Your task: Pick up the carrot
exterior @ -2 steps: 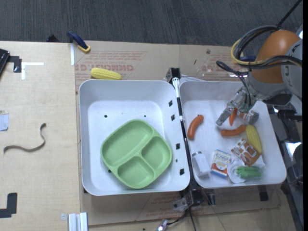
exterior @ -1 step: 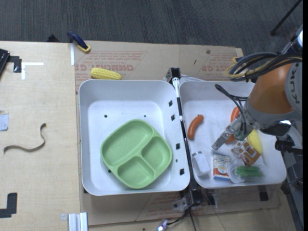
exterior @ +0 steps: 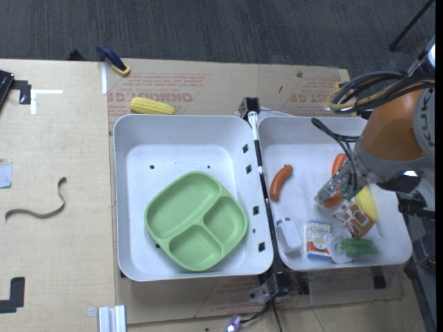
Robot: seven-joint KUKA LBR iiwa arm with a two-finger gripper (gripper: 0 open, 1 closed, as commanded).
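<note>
Reaching down over carrot in right bin; gripper low, finger state unclear; next: confirm grasp, lift.

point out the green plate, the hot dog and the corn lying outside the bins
green plate (exterior: 181, 194): camera view, its top rim
hot dog (exterior: 280, 182): camera view, its middle
corn (exterior: 152, 106): camera view, middle of the cob

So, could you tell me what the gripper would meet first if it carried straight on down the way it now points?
Most likely the orange carrot lying under the gripper in the right bin. The gripper hides part of the carrot, and depth is hard to judge from above, so it may strike the bin floor beside it.
</note>
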